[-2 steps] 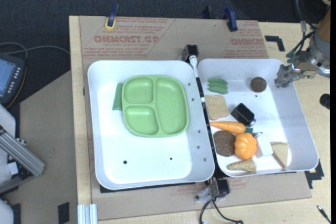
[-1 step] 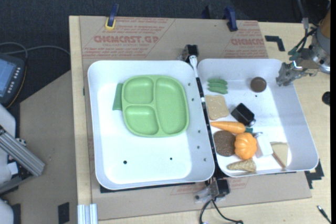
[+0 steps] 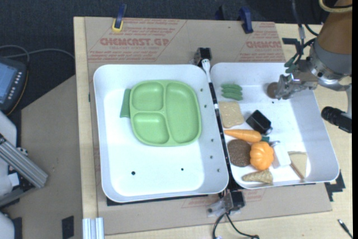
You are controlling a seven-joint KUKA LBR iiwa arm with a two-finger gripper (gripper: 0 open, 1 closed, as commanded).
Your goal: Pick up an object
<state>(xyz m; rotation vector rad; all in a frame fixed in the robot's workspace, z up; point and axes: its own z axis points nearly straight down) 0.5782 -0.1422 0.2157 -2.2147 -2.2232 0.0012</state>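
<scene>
The gripper (image 3: 279,90) is hovering at the right bin's (image 3: 319,137) upper edge — finger state unclear — nothing lifted; the toy foods, pumpkin (image 3: 261,155) included, are lying untouched.

Two shallow white plastic bins (image 3: 109,120) sit side by side; one green three-compartment plate (image 3: 165,112) lies in the left, eight toy food pieces (image 3: 261,155) in the right.

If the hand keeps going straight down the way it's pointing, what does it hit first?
Probably bare floor of the right white bin. The hand points down at its upper part, with the green bean pods off to one side, though depth is unclear.
</scene>
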